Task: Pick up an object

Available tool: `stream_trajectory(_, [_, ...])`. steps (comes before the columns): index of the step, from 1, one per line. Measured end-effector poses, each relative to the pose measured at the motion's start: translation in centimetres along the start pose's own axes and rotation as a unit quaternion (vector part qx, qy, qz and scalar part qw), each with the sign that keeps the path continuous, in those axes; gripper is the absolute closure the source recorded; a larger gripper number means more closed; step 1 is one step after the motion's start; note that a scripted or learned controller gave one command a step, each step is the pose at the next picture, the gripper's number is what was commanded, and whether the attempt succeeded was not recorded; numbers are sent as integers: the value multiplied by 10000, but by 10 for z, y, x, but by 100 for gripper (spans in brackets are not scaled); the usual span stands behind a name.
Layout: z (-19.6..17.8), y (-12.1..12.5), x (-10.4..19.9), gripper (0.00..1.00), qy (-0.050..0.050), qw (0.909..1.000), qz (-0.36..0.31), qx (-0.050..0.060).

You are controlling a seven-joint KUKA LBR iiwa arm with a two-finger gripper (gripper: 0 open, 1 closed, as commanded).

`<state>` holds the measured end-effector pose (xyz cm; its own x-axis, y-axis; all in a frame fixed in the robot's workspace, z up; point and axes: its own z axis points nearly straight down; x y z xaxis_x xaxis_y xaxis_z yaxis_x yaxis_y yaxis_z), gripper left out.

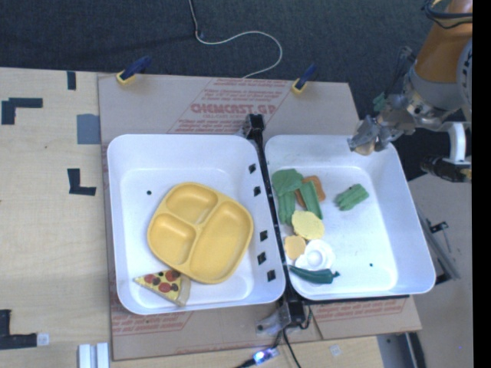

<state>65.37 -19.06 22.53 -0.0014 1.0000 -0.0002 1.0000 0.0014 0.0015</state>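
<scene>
The grey arm with its orange band [445, 48] reaches in from the right; its two-finger gripper [367, 142] hangs over the far right corner of the right-hand shallow white bin [399, 244], and whether it is open or closed cannot be told. The right bin holds a cluster of toy foods along its left side: a flat green leafy piece [287, 184], an orange carrot-like stick [314, 188], a pale yellow round slice [308, 225], a white fried-egg shape [316, 253] and a dark green pod [318, 276] at the near edge; a small green ridged piece [352, 197] lies apart, near the gripper but clear of it. The left-hand shallow white bin [130, 205] carries a yellow plastic divided plate [201, 232]; a toy pizza slice [163, 284] lies just beside the plate's near left edge.
</scene>
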Motion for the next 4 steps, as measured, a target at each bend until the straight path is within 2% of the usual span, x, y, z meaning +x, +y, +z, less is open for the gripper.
stream_trajectory(1, [6,-5,63,100,10,10000,-26,16])
stream_trajectory(2, [-3,1,122,100,12,10000,-32,12])
stream_trajectory(3, [5,-8,176,100,9,10000,-25,26])
stream_trajectory(4, [-3,-12,230,100,10,10000,-28,14])
